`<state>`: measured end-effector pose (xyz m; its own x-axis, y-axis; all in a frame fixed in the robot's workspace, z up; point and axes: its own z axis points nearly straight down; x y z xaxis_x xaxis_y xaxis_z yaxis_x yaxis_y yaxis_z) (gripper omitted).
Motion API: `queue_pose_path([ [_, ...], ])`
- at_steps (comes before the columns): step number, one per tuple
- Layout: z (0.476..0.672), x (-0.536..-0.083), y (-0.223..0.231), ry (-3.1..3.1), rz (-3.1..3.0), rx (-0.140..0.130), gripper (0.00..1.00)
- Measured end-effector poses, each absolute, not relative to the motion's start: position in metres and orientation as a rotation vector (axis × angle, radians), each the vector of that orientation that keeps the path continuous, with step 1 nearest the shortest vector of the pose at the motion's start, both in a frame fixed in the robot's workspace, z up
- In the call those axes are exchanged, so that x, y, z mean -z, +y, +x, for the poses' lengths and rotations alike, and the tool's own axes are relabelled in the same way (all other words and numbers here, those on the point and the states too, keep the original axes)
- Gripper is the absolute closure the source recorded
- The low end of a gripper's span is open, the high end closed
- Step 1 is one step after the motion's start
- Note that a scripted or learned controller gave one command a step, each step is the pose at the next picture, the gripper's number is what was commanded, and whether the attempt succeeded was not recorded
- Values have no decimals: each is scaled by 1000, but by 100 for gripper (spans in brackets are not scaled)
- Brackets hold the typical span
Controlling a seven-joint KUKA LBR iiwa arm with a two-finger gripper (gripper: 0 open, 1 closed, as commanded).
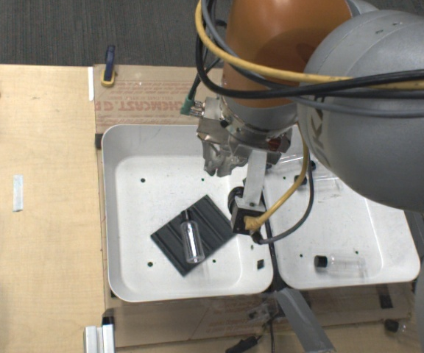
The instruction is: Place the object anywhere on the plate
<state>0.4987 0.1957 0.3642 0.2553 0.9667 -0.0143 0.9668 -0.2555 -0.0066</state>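
So, the clear vial (191, 241) lies on the dark ribbed plate (216, 223), toward the near edge of the left bin (124, 197). The gripper (217, 166) hangs apart from it, closer to that bin's far right corner. Can't tell if it's wide or narrow. A second vial (341, 265) sits by the right bin's (389, 226) near edge.

Position: above the bench (43, 256), fairly near.
Facing: downward at a slant, over left bin (124, 219) and right bin (389, 248) (side by side).
Right side: arm (374, 109) looms closest.
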Motion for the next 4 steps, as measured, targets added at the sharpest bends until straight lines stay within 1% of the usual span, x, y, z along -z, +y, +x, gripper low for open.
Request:
queue_pose_path([
  [1,582,-414,146,2180,2261,9,100],
  [2,524,-360,185,2491,1915,10,100],
  [3,522,-305,161,2643,1700,7,100],
  [4,524,-331,143,2825,1372,3,100],
])
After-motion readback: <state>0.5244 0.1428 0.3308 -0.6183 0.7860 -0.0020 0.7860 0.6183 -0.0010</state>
